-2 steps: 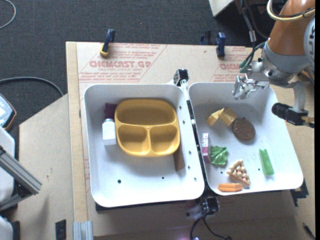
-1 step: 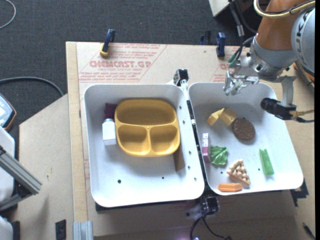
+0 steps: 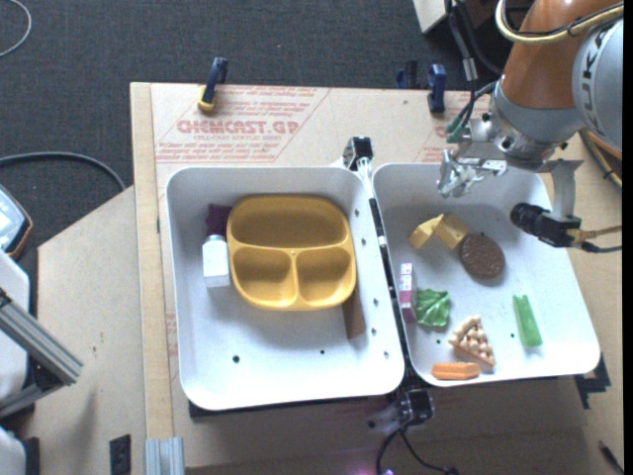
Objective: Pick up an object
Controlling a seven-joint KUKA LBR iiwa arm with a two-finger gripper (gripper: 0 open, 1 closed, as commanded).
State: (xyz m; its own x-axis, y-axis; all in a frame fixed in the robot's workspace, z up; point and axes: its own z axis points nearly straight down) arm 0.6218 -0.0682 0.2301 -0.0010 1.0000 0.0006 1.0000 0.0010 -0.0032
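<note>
Gripper [image 3: 457, 181] poised over right bin [image 3: 569, 310], twelve o'clock of cheese wedge [image 3: 438, 232]; finger state impossible to tell.

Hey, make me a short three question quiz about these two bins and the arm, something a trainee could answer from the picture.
1. True or false: the yellow divided tray lies in the right bin.
2. Which item lies nearest the right bin's front edge: A carrot, B brown cookie, C cheese wedge?
3. Which bin does the end effector hover over?

Key: 1 false, it's in the left bin. 2 A. 3 the right bin.
</note>
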